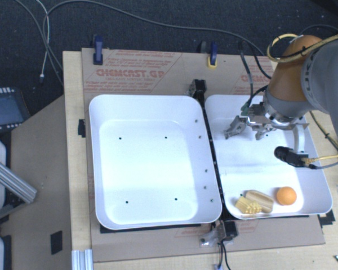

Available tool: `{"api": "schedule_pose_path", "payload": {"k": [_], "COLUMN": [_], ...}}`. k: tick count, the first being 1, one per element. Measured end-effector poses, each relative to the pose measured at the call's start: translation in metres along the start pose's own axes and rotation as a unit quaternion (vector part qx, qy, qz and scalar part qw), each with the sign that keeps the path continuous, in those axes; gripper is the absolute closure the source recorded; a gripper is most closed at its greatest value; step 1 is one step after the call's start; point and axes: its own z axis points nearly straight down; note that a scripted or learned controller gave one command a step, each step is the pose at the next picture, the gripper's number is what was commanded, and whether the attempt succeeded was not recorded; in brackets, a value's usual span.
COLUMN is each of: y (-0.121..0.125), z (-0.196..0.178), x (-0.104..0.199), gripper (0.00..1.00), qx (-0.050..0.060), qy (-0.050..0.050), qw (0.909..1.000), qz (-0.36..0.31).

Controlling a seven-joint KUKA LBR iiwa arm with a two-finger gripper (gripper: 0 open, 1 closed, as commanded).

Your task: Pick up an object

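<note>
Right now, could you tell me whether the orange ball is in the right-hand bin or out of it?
In: the orange ball rests on the right bin floor near its front edge, beside the corn cob.

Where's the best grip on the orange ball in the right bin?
Take the orange ball across its middle, coming straight down. It's round, so any angle probably works, but close along the bin's length: the bin's near rim crowds one side and the corn cob lies left.

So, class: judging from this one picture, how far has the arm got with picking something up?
Nothing looks picked yet. The pincer hangs over the upper part of the right bin, nothing visible between its fingers. The orange ball and the yellow-and-tan object lie at the bin's near edge. Reaching, gripping and lifting remain.
</note>
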Motion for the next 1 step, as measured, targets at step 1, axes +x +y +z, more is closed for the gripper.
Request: {"api": "schedule_pose_path", "payload": {"k": [1], "y": [0.001], "z": [0.0107], "x": [0.0063], "gripper": [0.0], "qx": [0.001], "qy": [0.0], "qw": [1.0], "qz": [0.0]}}
